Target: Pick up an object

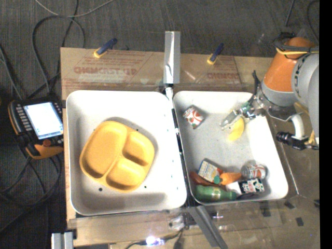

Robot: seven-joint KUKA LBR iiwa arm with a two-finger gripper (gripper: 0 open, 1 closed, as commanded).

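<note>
- The end effector (pixel 234 119) is seen low in the far part of the right bin (pixel 282 162), at the end of the grey arm (pixel 290 77) with its orange band, reaching in from the right.
- A small yellow object (pixel 236 131), banana-like in shape, lies touching or just under the fingertips; whether it sits between them cannot be told, and whether the end effector is released or clenched cannot be told either.
- This yellow piece is judged the likeliest target: light, probably a plastic toy, stiff and smooth, so somewhat slippery; a hold across its narrow middle would seem safest.
- A small red-and-white crumpled pack (pixel 193 116) lies to the left of it in the same bin, well apart; it looks light and soft.
- At the near side of the right bin a cluster is gathered: a green bottle (pixel 211 193), an orange carrot-like piece (pixel 228 178), a small carton (pixel 208 169) and a can (pixel 253 171), touching or overlapping, so harder to take singly.
- The can is judged rigid and round, apt to roll.
- The left bin (pixel 72 139) holds a yellow divided tray (pixel 118 155), broad and shallow, awkward for two fingers except at its rim.
- Both bins are white, smooth and shallow; things may slide when nudged.
- The bench (pixel 129 69) beyond is covered by cardboard with two clamps (pixel 105 47); cables lie on dark carpet, and a handheld pendant (pixel 39 122) with a lit screen sits at the left.
</note>
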